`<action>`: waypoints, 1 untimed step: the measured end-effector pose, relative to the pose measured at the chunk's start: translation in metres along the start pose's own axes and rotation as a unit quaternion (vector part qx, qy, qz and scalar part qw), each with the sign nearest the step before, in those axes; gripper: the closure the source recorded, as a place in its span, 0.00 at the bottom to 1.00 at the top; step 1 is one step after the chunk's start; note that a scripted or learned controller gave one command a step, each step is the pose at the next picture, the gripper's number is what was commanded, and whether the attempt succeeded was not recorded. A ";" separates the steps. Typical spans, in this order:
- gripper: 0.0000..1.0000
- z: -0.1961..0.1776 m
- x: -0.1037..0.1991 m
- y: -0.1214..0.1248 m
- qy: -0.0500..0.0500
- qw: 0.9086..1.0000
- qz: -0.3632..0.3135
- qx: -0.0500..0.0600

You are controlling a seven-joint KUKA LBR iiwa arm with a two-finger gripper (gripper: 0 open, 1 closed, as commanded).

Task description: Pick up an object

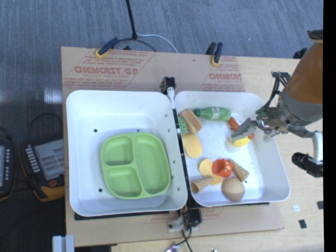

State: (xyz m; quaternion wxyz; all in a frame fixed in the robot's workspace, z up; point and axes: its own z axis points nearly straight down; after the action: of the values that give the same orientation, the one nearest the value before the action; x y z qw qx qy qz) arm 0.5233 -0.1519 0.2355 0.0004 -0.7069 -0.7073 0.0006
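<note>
My gripper (242, 132) pinches a yellow toy (240, 139) (fingers pressed on it) at 3 o'clock in the right bin (273, 164), open floor toward the 5 o'clock rim.

Grey arm (304, 106) with orange band, dark cables.

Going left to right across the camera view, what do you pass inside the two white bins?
Green divided plate → yellow oval piece → red toy → gripper over the right bin.
</note>
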 end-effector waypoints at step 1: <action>0.00 0.129 -0.015 0.092 0.000 1.000 -0.001 0.001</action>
State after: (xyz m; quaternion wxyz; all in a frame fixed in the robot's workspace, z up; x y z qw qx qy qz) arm 0.6149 -0.1674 0.1064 0.0011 -0.7063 -0.7079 0.0014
